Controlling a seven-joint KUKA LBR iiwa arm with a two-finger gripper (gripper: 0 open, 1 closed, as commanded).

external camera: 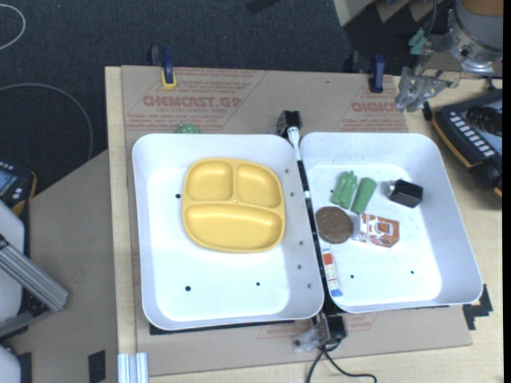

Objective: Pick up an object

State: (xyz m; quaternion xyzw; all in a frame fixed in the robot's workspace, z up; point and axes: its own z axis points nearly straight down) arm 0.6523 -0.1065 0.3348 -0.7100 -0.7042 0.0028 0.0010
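Gripper (415,90) raised beyond the right bin (447,214) far corner; finger state impossible to tell, perhaps blurred. Green object (355,191) inside that bin, long axis toward its far wall.

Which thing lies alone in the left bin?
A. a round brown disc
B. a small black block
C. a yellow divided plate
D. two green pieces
C. The yellow divided plate is the single item in the left bin; the brown disc, black block and green pieces all lie in the right bin.
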